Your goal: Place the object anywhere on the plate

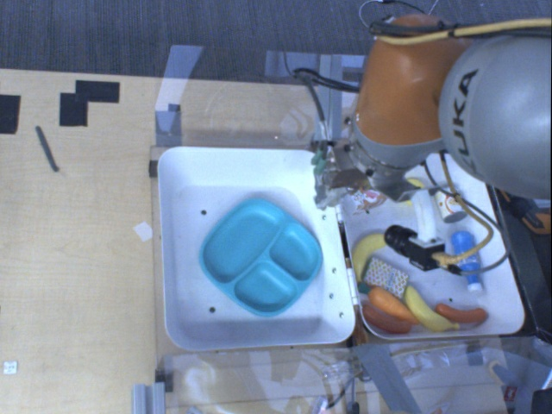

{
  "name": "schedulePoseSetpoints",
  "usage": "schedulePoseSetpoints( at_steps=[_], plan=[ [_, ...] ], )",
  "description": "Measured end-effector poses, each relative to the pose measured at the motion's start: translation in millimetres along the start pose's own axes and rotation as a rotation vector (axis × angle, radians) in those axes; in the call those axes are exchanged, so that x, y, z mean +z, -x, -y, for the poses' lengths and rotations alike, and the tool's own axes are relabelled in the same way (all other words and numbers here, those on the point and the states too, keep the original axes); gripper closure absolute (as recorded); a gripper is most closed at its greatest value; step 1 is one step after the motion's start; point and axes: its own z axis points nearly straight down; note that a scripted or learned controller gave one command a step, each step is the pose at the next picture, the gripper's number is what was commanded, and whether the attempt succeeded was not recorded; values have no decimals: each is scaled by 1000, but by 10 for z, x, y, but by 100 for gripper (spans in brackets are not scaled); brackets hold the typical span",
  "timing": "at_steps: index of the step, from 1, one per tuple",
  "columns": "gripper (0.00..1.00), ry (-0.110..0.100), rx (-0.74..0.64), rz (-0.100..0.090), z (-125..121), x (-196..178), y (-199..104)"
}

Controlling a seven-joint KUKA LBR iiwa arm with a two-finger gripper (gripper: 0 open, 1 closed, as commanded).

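Observation:
A blue plate (260, 254) with three compartments lies in the middle of the left white bin (185, 317), with nothing on it. My gripper (326, 179) hangs over the rim between the two bins, at the back, just past the plate's far right corner. No object shows in it. A small red-and-white packet (367, 199) lies just right of the gripper in the right bin (509, 317).
The right bin also holds a yellow banana (366, 250), a second banana (425, 310), an orange carrot (388, 303), a red sausage (463, 315), a checkered pad (385, 274) and a blue bottle (466, 254). The large grey and orange arm (431, 93) covers the bin's back.

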Motion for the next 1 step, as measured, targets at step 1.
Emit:
schedulePoseSetpoints(
  at_steps=[1],
  plan=[
    [100,-1,41,0,-140,490,-58]
  ],
)
